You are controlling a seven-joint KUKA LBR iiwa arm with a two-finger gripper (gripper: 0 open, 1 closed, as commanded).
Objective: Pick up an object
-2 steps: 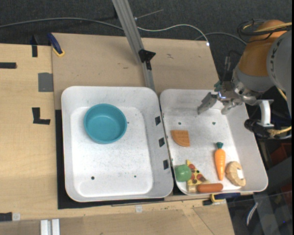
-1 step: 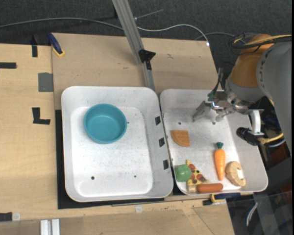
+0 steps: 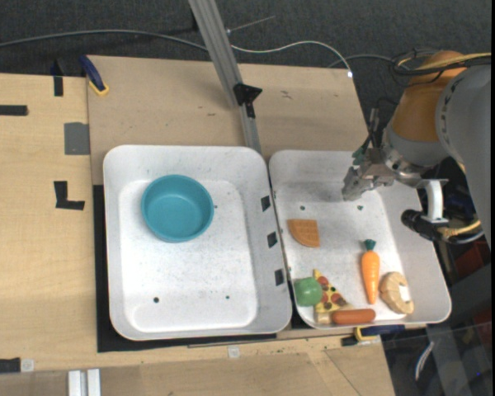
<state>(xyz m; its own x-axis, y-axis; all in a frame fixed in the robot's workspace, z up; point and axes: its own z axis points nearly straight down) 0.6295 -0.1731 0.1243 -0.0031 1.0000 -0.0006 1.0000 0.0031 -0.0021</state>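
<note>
Wedge [image 3: 304, 232] lies nearest, below-left of gripper [image 3: 355, 183] in right bin [image 3: 330, 167]. Carrot [image 3: 370, 275] farther, long axis upright. Jaw state: cannot tell.

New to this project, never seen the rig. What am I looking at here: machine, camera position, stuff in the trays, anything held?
One fixed camera looks down at a slant on a bench with two shallow white bins. The grey and orange thing at the right is a robot arm; its gripper hangs over the top of the right bin. Nothing shows between its fingers, so I would not call anything held. The left bin holds a blue bowl. The right bin holds toy food: a waffle wedge, a carrot, a green fruit, a sausage, a bread piece and a small mixed piece by the fruit.
</note>
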